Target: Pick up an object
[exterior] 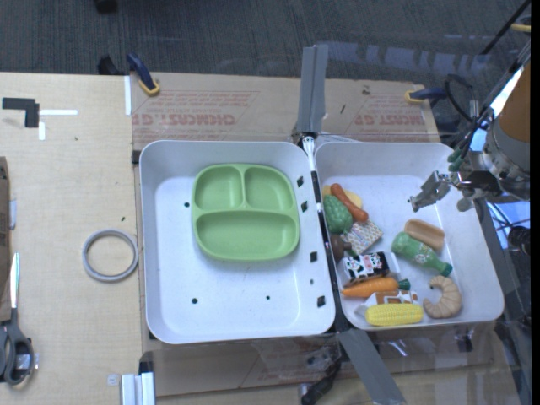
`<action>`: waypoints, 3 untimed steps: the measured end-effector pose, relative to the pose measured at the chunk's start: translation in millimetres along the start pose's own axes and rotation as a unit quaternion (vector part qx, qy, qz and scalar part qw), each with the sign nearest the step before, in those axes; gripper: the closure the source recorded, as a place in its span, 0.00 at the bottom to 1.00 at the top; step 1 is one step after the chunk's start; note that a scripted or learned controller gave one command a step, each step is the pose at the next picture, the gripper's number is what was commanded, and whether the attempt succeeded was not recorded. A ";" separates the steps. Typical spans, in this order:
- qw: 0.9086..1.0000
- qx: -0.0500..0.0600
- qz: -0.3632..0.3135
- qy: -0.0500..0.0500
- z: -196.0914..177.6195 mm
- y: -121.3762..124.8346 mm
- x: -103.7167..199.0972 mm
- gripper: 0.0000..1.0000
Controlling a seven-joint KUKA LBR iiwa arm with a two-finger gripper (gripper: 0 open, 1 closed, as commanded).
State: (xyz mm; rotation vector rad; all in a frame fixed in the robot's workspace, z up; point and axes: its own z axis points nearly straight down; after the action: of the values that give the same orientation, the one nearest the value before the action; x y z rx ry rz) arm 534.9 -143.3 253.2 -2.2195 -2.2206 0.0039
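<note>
The right bin [472, 226] holds several toy foods. A red sausage [348, 202] and a green vegetable [336, 216] lie by its left wall. Below them are a cow-patterned carton [364, 266], a carrot [371, 287] and a corn cob [392, 314]. A bun [424, 232], a green bottle [419, 254] and a croissant [445, 296] lie on the right side. My gripper [445, 195] hangs over the bin's upper right, just above the bun. It is open with nothing between its fingers.
The left bin [169, 294] holds a green divided plate [246, 211]. On the bench to the left lie a tape ring [110, 254] and scissors [13, 348]. A divider [314, 218] separates the bins. Blue clamps [143, 74] grip the cardboard at the back.
</note>
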 end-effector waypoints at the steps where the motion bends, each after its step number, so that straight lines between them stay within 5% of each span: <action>1: 1.000 -0.001 -0.026 0.000 162.1 -22.6 -15.5 0.00; 2: 1.000 0.000 -0.024 0.000 153.4 -22.6 -16.4 1.00; 3: 1.000 -0.001 0.021 0.000 4.1 -7.9 38.6 1.00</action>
State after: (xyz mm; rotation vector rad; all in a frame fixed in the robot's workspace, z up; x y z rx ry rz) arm 526.9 -104.7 249.1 -2.2673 -2.1752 0.0024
